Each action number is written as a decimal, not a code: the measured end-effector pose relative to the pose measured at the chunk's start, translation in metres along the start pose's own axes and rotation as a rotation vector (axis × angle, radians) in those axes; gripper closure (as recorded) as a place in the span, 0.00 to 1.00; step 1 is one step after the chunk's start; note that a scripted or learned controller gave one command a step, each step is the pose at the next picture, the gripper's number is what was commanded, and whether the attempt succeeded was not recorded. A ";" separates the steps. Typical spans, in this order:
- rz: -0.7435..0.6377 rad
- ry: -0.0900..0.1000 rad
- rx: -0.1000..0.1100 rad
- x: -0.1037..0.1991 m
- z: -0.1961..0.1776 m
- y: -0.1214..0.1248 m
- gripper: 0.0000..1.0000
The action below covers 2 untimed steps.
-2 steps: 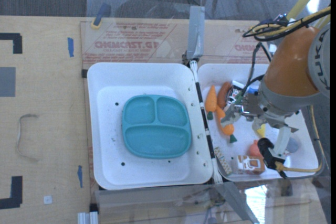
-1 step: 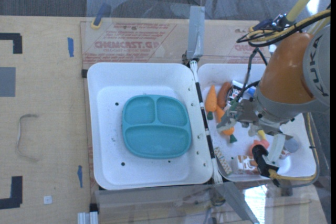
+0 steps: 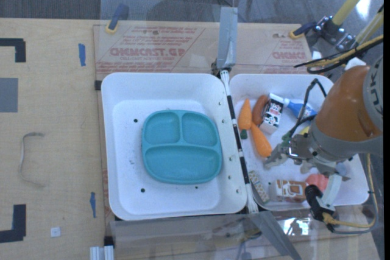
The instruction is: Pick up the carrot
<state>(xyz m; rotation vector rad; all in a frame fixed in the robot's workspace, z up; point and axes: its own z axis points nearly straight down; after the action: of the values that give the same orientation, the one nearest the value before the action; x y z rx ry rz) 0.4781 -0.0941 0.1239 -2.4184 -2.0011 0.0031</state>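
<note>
Two orange carrots lie in the right bin. One carrot rests upright against the bin's left wall. The other carrot lies slanted just below it, toward the bin's middle. My gripper hovers low at the lower right end of this slanted carrot, almost touching its tip. It is open and nothing sits between its fingers. The grey arm with its orange band covers the right part of the bin.
A brown sausage, a small milk carton and a blue item crowd the bin's top. A brown-white packet and a pink item lie at the bottom. The left bin holds a teal divided plate.
</note>
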 end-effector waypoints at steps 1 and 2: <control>-0.063 0.000 -0.010 0.005 0.035 0.060 0.00; -0.058 0.000 -0.016 0.003 0.024 0.062 1.00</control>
<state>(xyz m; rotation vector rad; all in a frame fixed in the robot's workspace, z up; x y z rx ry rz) 0.5393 -0.1032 0.1002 -2.3695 -2.0782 -0.0129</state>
